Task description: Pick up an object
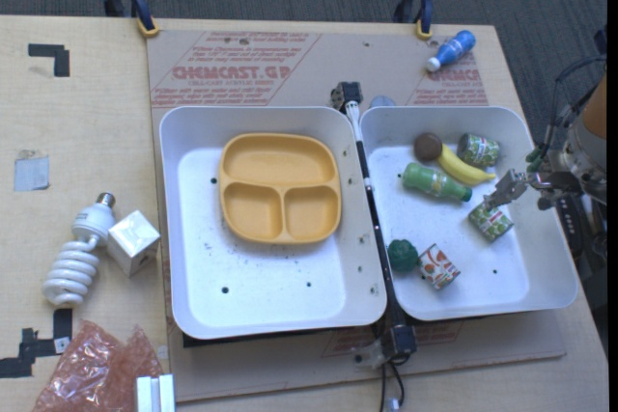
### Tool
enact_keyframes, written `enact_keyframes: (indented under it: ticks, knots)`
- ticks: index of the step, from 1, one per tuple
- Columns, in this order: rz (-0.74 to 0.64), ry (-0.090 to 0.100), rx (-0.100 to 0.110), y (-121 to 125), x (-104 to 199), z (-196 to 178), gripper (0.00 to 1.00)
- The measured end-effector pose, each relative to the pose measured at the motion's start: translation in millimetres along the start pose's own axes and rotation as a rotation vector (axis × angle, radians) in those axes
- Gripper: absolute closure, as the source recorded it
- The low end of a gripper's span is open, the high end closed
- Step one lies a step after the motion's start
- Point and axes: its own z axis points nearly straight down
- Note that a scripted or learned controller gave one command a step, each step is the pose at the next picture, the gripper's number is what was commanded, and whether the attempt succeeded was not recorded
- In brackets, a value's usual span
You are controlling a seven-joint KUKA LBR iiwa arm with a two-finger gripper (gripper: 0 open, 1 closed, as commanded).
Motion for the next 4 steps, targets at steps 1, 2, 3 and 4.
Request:
enact_keyframes:
  ticks: [1,2,3,4]
  knots:
    - [0.002,0.001,0.001,-41.4,71.8,104.5,0.0]
    - [0.0,0.0,-0.002,29.3,68.2,103.6,0.0]
    - [-0.003,0.0,-0.001,88.9,50.3,103.7,0.0]
    - [-0.002,0.0,0.006,131.3,2.6,104.2,0.0]
